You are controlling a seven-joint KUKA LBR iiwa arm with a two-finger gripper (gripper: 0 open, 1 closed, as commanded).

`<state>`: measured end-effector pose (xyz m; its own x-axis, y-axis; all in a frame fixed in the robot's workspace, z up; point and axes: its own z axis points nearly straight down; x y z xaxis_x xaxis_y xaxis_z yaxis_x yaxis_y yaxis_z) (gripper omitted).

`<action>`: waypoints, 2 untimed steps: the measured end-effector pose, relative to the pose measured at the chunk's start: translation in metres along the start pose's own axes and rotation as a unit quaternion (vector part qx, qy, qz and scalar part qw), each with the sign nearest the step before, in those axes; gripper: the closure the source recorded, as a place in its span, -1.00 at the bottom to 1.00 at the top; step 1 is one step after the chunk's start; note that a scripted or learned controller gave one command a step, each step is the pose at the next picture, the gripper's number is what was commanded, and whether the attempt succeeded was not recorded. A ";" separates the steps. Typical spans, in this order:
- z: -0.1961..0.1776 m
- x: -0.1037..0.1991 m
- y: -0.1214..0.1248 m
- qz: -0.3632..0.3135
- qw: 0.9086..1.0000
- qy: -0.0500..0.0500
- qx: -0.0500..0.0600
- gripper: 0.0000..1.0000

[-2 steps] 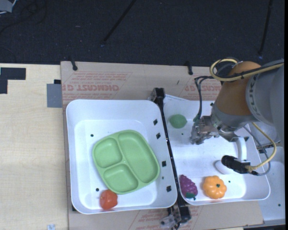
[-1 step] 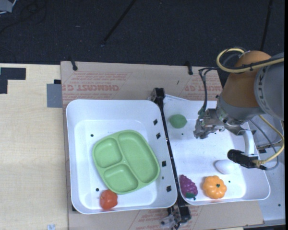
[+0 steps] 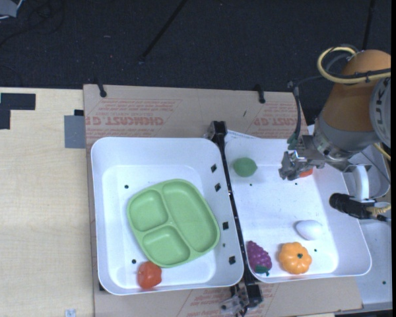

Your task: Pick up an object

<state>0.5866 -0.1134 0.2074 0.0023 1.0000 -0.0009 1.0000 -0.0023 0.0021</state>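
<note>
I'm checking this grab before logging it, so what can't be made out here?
- Whether the claw is gripping: a small red-orange thing sits at it, too small and blurred to identify.
- The arm: cut off by the right edge.
- The purple grapes: lower part hidden behind the bin rim.

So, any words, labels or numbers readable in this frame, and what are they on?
Red print on the cardboard sheet behind the bins, upside down to the camera: too blurred to read with confidence.
Red print on the cardboard at the front edge: too small and cut off to read.
Nothing legible on the bins, the green tray, the toys or the arm.
</note>
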 end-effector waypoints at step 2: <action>-0.046 0.041 -0.002 -0.003 1.000 0.001 0.003 1.00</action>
<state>0.5851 -0.0724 0.2539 -0.0030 1.0000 0.0014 1.0000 0.0030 -0.0039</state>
